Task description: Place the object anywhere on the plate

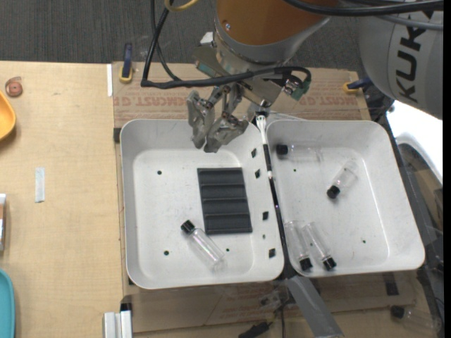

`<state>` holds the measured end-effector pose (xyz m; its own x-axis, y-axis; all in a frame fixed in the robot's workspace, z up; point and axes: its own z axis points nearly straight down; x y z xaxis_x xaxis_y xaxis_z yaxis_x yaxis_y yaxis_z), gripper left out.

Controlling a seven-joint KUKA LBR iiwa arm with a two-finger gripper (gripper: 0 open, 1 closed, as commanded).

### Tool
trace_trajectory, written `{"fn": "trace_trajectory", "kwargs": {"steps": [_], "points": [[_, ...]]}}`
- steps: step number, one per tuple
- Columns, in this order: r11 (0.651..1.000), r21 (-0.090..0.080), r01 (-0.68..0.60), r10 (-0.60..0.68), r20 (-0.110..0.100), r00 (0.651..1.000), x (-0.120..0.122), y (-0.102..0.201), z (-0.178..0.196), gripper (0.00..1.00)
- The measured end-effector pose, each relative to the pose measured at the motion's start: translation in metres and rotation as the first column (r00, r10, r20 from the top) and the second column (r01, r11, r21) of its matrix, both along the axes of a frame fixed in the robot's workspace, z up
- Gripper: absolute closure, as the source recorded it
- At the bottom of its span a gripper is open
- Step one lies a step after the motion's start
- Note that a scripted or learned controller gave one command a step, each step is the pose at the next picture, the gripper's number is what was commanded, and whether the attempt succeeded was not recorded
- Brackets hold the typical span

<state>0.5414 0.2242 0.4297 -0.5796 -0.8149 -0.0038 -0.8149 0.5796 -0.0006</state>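
Observation:
A black ridged plate (pixel 224 200) lies flat in the middle of the left bin (pixel 144 259). A clear vial with a black cap (pixel 199 239) rests on the bin floor just left of the plate's near corner, off the plate. My gripper (pixel 213 138) hangs over the far part of the left bin, just beyond the plate's far edge and well away from that vial. I see nothing held at its tip.
The right bin (pixel 394 189) holds several more clear black-capped vials: one at the far left (pixel 292 151), one in the middle (pixel 340 181) and two near the front (pixel 313 248). The shared bin wall (pixel 271 189) runs just right of the plate. Cables loop above the wrist.

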Motion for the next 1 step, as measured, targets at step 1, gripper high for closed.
{"fn": "trace_trajectory", "kwargs": {"steps": [1], "points": [[0.961,-0.001,-0.277,0.277,-0.001,0.961,-0.0016,-0.0139,-0.0105,1.0]]}}
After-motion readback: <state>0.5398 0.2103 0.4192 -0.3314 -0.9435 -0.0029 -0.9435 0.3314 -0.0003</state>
